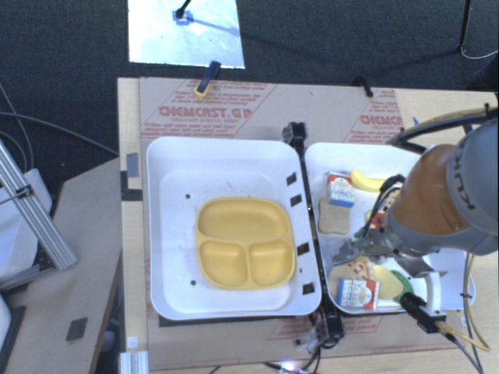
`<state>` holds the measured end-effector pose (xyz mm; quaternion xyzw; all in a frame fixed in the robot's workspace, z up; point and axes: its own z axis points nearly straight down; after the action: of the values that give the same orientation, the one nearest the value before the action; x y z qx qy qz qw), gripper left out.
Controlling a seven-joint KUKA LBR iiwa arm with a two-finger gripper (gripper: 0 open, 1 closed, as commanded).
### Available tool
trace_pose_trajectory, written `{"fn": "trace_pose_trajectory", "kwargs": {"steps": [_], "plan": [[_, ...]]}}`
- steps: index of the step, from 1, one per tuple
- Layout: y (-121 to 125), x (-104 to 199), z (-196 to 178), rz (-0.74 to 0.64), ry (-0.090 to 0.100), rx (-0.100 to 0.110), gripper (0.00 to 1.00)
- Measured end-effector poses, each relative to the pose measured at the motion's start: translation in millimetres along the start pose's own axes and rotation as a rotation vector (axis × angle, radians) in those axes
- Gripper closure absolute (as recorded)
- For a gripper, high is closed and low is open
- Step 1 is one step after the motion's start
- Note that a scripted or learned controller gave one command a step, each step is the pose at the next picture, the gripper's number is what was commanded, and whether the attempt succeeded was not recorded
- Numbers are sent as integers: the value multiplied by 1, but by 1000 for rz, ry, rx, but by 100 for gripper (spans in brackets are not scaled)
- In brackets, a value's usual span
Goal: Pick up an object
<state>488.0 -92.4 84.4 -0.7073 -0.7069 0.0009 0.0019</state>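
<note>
The right bin (316,179) holds several toy food items. A yellow banana (365,181) lies at the back, with a small white, orange and blue carton (341,189) next to it. A tan toast slice (334,219) sits in front of that carton. Near the front lie a pale speckled piece (356,269), a second carton (358,293) and a yellow-green piece (396,281). My gripper (353,248) reaches in from the right and hangs low over the bin's middle, just right of the toast and above the speckled piece. The arm hides the bin's right half.
The left bin (171,209) holds a yellow three-compartment plate (245,241). A black clip divider (306,209) runs between the bins. The arm's orange band (433,197) and grey body cover the right side. Cables trail at the front right (460,333).
</note>
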Motion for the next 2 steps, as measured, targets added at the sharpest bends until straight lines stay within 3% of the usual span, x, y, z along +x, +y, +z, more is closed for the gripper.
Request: {"fn": "trace_pose_trajectory", "kwargs": {"steps": [1, 2], "plan": [[-1, -15, 0, 0, -1, -5, 0], [0, -15, -11, -2, -3, -10, 100]]}}
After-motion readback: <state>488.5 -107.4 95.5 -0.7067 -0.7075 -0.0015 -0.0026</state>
